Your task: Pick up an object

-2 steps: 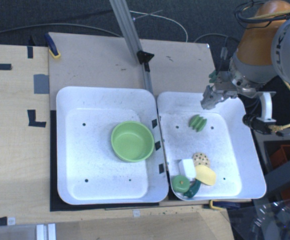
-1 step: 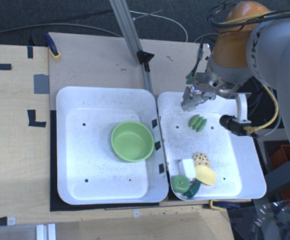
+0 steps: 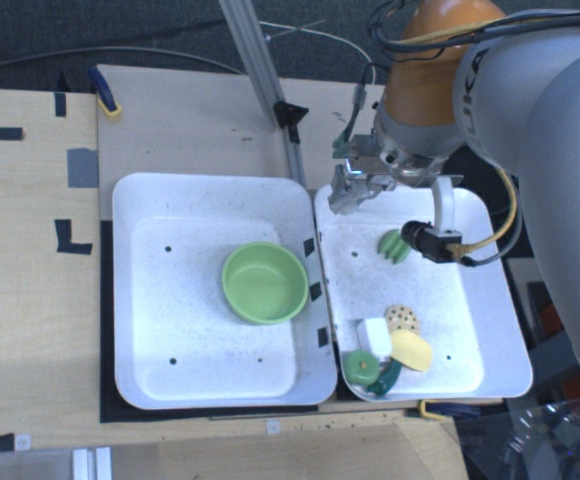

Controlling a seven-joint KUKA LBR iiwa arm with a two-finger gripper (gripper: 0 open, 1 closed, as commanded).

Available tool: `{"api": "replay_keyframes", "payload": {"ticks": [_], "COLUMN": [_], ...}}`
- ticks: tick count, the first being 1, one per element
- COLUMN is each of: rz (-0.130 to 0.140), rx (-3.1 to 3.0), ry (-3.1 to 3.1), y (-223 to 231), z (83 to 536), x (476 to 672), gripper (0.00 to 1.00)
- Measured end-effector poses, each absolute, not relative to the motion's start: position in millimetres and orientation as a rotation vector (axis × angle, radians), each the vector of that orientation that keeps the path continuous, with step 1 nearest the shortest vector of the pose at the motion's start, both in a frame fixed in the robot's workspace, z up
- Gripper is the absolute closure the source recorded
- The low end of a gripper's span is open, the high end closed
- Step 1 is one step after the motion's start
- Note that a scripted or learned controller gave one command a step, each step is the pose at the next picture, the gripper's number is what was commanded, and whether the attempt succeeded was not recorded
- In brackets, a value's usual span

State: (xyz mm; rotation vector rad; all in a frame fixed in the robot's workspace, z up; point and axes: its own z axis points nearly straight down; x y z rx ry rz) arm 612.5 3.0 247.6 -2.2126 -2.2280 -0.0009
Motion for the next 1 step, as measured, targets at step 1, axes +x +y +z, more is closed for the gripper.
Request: {"api": "replay_keyframes", "payload": {"ticks": [1], "rz": [0.003], "rx": [-2.217], "ry": [-2.224], "y": [58.9], "z": [233.9], "x": [616.9], "gripper": [1.00]}}
